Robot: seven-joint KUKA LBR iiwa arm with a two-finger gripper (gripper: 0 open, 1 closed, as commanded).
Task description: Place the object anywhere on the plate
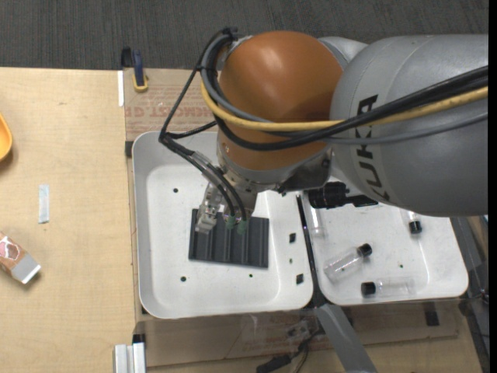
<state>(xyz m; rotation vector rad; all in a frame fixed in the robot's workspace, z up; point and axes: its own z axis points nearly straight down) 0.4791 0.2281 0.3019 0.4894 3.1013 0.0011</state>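
While the gripper (211, 217) hovers, the dark ribbed plate (231, 243) lies directly beneath.

Three clear plastic tubes with black caps (347, 260) lie in the right shallow white bin (435, 286), beside the tan wooden desk (70, 208).

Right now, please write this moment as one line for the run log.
arm: over left bin | pincer: just above ridged dark plate | vials: lying in right bin | placement: not confirmed
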